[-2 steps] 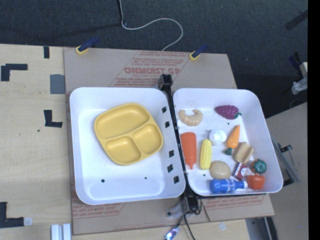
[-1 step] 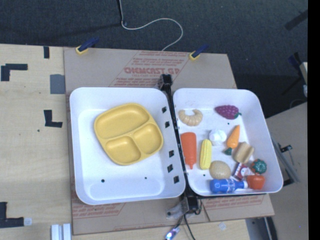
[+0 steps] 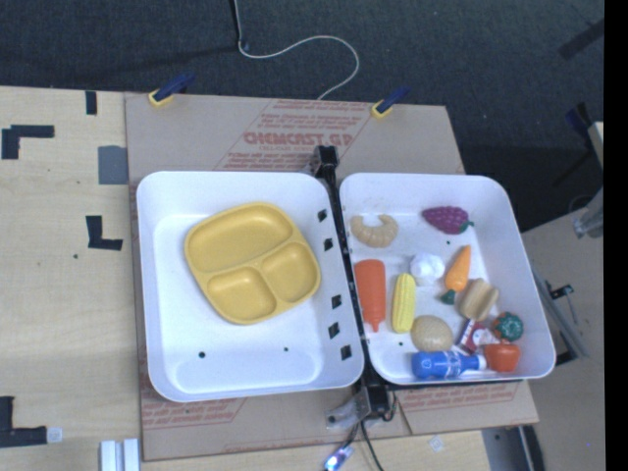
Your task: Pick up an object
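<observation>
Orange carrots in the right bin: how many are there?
2. The large carrot lies near the bin's left wall; the small carrot lies right of centre. Others may be hidden.

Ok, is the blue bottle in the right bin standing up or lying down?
Lying down. The blue bottle rests on its side along the right bin's near wall, its white cap end pointing toward the red toy.

The wooden bench (image 3: 59,292) bears a cardboard sheet (image 3: 285,135), with two white bins (image 3: 162,292) side by side on it.
</observation>
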Motion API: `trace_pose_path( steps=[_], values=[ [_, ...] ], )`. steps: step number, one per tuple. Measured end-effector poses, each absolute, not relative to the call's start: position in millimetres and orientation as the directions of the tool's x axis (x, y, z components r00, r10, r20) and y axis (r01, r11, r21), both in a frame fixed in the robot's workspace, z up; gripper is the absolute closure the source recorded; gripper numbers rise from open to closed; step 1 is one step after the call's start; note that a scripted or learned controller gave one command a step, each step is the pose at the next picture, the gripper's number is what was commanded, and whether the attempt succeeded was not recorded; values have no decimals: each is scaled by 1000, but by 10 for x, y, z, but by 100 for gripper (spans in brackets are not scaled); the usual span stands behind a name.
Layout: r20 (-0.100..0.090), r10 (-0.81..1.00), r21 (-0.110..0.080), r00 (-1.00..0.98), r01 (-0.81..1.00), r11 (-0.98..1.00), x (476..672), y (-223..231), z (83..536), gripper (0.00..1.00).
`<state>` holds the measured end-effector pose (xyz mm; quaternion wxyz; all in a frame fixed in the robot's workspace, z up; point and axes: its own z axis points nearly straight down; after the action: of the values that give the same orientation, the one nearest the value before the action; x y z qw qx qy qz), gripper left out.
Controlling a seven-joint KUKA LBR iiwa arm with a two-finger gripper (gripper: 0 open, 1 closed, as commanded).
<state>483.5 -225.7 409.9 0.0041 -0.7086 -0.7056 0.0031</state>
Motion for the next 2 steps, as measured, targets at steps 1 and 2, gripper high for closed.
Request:
trace_pose_path(
  steps=[1, 2],
  values=[
    [-2, 1000, 2, -1, 1000, 1, 4841, -2237, 4477, 100],
    [-4, 1000, 7, -2, 1000, 2, 4842, -2238, 5181, 100]
  ],
)
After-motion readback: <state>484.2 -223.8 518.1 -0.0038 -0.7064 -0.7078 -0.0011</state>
